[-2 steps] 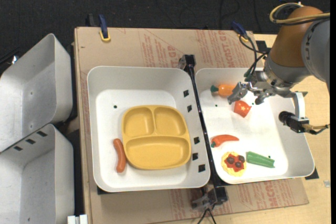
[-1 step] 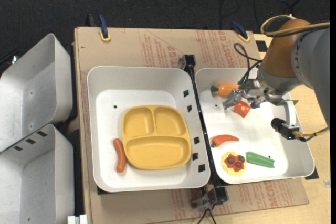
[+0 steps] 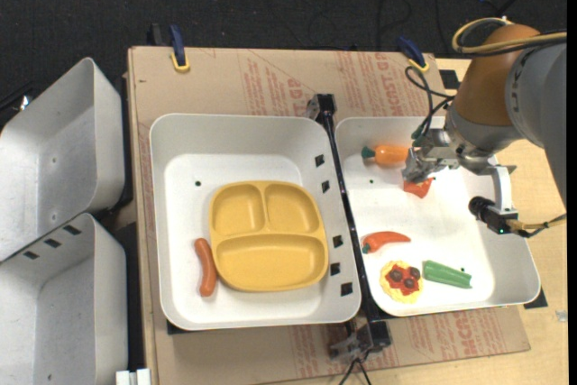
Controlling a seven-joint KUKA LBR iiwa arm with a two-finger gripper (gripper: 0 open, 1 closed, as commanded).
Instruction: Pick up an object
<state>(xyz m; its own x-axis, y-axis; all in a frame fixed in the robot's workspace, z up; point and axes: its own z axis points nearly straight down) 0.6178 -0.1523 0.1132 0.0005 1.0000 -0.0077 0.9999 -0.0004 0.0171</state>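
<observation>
Two-finger gripper (image 3: 420, 177) sits low over a small red-orange plastic piece (image 3: 417, 187), just beside the orange toy carrot (image 3: 390, 155), probably lining up a grab; can't tell its opening.

**Red print on the board, mostly unreadable**

A brown board (image 3: 270, 86) is lying under the two white bins, and red lettering is showing on it above and below them. The print is running upside down and slanted; no word is reading clearly at this size. No other surface is carrying legible text, labels or numbers.
</observation>
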